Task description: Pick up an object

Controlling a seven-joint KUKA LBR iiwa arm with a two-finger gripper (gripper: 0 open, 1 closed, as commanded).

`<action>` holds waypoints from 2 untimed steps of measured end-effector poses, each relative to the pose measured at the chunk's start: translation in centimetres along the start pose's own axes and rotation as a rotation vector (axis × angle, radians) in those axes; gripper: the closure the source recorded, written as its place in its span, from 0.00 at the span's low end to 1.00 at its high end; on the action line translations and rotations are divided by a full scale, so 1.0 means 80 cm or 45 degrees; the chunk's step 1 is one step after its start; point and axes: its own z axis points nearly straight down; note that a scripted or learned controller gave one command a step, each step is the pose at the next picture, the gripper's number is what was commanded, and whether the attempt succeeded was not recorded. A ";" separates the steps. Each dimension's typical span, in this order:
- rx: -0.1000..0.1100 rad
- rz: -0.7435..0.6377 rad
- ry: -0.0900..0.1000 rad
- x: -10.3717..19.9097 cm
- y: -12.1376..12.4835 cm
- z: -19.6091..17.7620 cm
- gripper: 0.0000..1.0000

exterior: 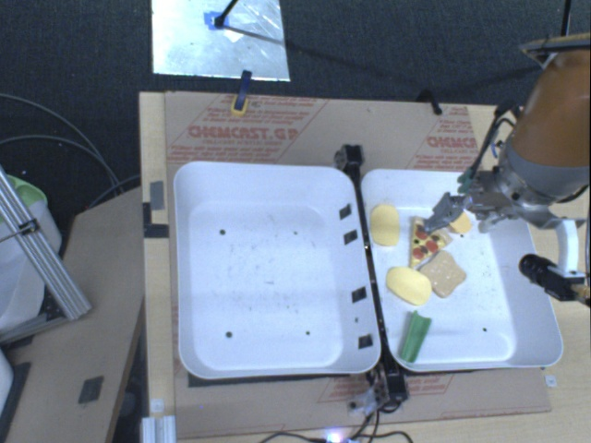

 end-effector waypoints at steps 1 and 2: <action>-0.010 0.001 -0.005 -0.006 0.046 0.218 0.00; -0.020 0.003 -0.006 -0.008 0.050 0.193 1.00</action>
